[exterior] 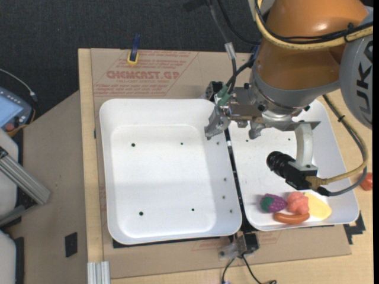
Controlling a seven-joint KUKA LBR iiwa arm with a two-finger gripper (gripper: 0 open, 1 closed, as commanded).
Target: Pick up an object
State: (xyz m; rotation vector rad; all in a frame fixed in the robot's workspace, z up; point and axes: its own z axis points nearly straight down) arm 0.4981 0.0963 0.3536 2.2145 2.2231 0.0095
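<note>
Several small toy foods lie bunched in the front corner of the right bin (331,152): a purple grape bunch (273,203), a pink-orange piece (298,202), a yellow piece (320,209) and an orange-red sausage shape (291,218). My gripper (235,128) hangs below the orange-banded wrist, over the seam between the two bins near their back half. Its fingers stand apart, open, and nothing shows between them. The toys lie well to the front right of it.
The left bin (118,176) is plain white with small dark dots. A black cylinder with a cable (288,170) hangs off the arm above the right bin, just behind the toys. Cardboard (148,70) underlies both bins.
</note>
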